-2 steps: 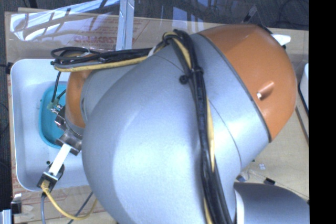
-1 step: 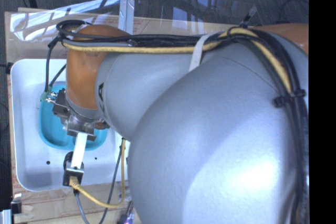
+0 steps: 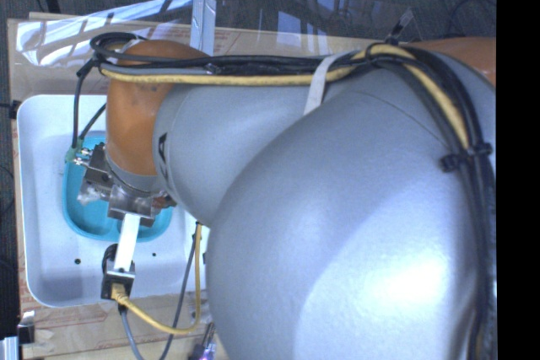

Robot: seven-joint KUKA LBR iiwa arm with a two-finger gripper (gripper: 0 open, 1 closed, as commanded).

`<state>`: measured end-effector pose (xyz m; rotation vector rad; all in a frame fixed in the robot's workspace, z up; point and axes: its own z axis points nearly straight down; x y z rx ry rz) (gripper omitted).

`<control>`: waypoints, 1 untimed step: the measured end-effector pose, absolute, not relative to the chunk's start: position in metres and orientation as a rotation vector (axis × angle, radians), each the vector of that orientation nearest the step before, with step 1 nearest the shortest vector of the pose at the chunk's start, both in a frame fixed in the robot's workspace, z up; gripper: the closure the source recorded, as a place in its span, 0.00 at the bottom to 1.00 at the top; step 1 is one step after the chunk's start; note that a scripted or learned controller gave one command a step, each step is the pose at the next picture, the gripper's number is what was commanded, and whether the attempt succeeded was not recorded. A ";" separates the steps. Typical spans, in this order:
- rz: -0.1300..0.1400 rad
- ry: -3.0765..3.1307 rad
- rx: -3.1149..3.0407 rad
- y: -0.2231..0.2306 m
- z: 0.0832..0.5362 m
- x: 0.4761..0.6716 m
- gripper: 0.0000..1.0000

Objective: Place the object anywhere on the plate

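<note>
A blue plate (image 3: 78, 213) lies in the left white bin (image 3: 38, 181), and the arm covers most of it. The gripper (image 3: 94, 185) hangs right over the plate's middle, below the orange band (image 3: 131, 114) of the wrist. The metal wrist block hides whatever lies under the gripper.
The grey arm body (image 3: 354, 215) spans the right and centre of the view and covers the right bin. Black and yellow cables (image 3: 253, 72) run along the arm's top. A white bracket with a black end (image 3: 122, 257) sticks out over the bin's near floor, and a yellow cable (image 3: 160, 320) loops below it.
</note>
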<state>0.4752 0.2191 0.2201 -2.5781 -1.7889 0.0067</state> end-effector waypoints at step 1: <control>0.014 -1.799 -2.568 0.221 0.229 0.475 1.00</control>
